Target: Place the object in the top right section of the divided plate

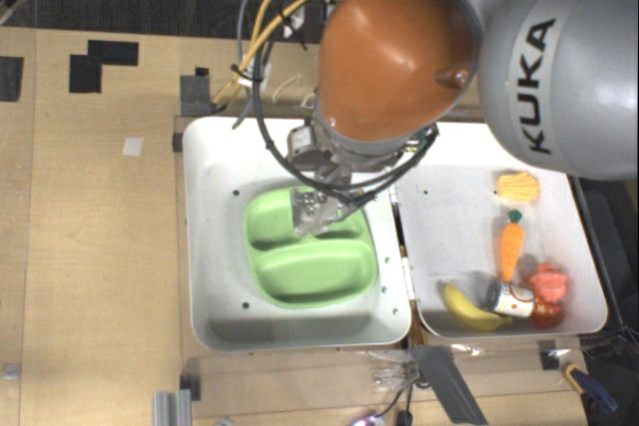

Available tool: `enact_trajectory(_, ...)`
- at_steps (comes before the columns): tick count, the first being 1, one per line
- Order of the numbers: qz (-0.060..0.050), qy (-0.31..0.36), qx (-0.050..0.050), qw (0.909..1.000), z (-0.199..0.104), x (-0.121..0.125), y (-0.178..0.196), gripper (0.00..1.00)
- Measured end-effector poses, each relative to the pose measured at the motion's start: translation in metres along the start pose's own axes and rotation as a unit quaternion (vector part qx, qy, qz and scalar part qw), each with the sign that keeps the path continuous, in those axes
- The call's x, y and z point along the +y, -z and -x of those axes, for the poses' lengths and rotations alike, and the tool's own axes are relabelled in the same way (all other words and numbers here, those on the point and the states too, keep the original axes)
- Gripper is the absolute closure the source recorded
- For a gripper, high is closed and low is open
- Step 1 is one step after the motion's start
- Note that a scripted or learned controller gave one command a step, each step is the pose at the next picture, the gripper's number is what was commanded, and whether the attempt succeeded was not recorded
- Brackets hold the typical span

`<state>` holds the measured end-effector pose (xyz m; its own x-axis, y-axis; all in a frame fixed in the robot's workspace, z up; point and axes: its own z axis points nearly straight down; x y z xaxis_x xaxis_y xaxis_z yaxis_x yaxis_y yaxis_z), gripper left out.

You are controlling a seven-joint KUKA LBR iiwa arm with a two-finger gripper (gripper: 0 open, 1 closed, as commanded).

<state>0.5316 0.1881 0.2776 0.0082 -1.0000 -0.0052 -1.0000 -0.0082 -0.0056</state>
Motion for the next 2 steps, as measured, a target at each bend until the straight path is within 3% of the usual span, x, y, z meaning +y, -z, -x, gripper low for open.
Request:
enact_trajectory(1, -0.002, -0.141, -0.001, 0.9901, -0.044, 0.001, 0.112, 1.0)
enact_trajectory(2, -0.001, 0.026, -0.001, 0.9997, -0.004, 0.019, 0.092, 1.0)
